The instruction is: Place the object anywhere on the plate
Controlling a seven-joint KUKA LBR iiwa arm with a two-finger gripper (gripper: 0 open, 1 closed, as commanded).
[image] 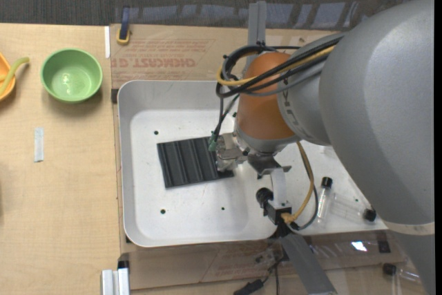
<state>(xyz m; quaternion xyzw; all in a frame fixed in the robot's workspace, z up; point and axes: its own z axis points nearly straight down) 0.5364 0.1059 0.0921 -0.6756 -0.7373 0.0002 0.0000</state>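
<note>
Item: black ribbed plate (pixel 188 162), lying flat in the left white bin (pixel 138 217). My gripper (pixel 226 157) sits at its right edge, its state hidden by the wrist. Object not identifiable. Risk: dragging the plate, or releasing beyond its rim.

A ribbed plate (pixel 188 162) lies in the left bin (pixel 138 217), near its middle. The gripper (pixel 228 157) hangs at the plate's right edge. A bowl (pixel 72 75) sits on the bench (pixel 62 217) beyond the bin's far left corner.

Bulky grey arm (pixel 376 114), orange wrist band (pixel 266 103), looping black and yellow cables (pixel 276 76)
</note>
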